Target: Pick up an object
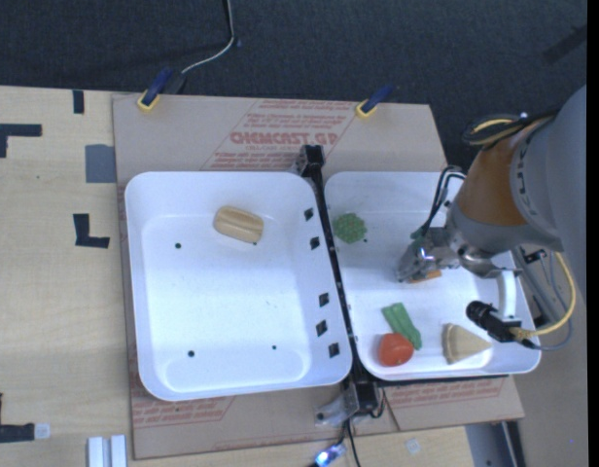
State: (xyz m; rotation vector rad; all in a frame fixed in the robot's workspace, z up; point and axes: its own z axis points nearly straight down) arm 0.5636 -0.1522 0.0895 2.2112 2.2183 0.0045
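A: Where was the gripper (417, 266) at that point?

B: Low in the right bin (377, 191), about mid-bin, the arm (533, 188) reaching in from the right. Whether it was open, or had hold of anything, I couldn't tell (the wrist hid that part).

A: And what lay nearest for it to pick up?

B: The green pepper (401, 322), I'd judge. It lay toward the near edge of the bin from the gripper and a touch toward the divider, near but apart. Its long axis ran on a slant, from upper left to lower right, with the lower end just beside the tomato (396, 349).

A: Anything else in reach?

B: A broccoli floret (350, 228) on the divider side, slightly farther back, roundish, so no real axis. A wedge of bread (463, 342) sat in the near right corner, its point facing up and left. The bread roll (238, 224) was well apart in the left bin (154, 290), lying lengthwise left to right.

A: So the next move?

B: Likely a short shift toward the near edge, closing across the pepper's narrow width.
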